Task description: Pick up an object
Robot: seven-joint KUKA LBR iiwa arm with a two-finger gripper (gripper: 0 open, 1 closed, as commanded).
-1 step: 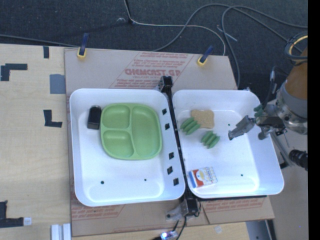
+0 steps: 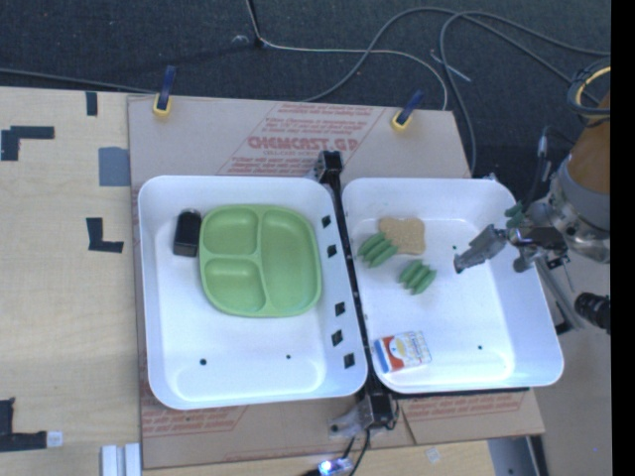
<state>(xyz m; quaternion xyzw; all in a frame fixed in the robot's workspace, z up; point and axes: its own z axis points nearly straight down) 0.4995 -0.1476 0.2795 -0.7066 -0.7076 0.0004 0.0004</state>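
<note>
In the right bin (image 2: pixel 516 365) lie a tan bread-like piece (image 2: pixel 402 233), two green ridged pieces (image 2: pixel 376 249) (image 2: pixel 417 277) and a small white packet with red and blue print (image 2: pixel 402 350). My gripper (image 2: pixel 491 264) hangs over the right side of this bin, to the right of the green pieces. It stands open, and I see nothing between its fingers. One grey finger (image 2: pixel 476 249) points left toward the second green piece without touching it.
The left bin (image 2: pixel 169 365) holds a green compartment plate (image 2: pixel 260 261) with a small black block (image 2: pixel 187 233) at its left edge. A black divider (image 2: pixel 342 266) runs between the bins. Cables cross the dark floor behind the bench.
</note>
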